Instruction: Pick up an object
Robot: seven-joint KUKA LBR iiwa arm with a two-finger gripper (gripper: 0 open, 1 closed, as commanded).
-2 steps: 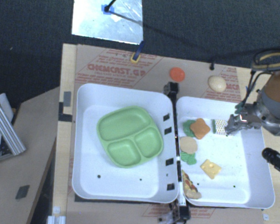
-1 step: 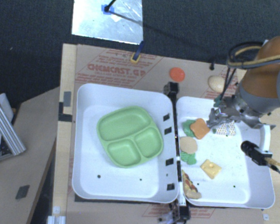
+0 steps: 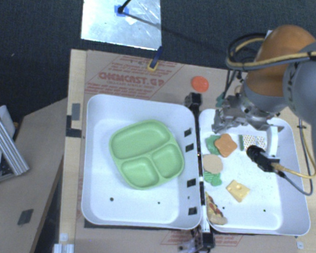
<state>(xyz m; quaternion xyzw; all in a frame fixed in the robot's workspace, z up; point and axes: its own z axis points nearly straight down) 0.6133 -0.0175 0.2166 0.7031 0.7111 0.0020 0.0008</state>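
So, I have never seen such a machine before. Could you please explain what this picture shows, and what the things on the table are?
This is one photo from a camera fixed above a bench, looking down at a slant. The grey and orange shape at the right is a robot arm; its claw hangs over the right bin. That white bin holds small toy foods: an orange slice, a round beige piece, a yellow cheese wedge and some green bits. The left bin holds a green divided plate. I see nothing between the claw's fingers.
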